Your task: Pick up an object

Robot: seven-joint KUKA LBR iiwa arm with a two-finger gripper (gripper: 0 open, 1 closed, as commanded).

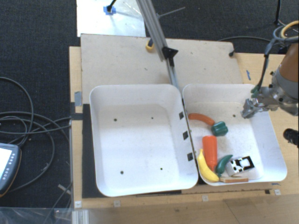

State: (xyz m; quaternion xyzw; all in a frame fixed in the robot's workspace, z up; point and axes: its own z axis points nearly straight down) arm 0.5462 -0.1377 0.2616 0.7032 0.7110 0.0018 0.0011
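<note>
Gripper point(249, 107) hangs over right bin point(275, 143), upper right edge, nothing seen between fingers; whether spread or pressed together, can't tell (too small). Toys untouched near bin's front-left: carrot point(210, 150), banana point(205, 167), green pepper point(219, 129). Pick not yet made.

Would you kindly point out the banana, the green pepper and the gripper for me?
banana point(206, 167), camera view, middle of its yellow curve.
green pepper point(219, 129), camera view, centre of its body.
gripper point(248, 110), camera view, at its fingertips over the right bin.
</note>
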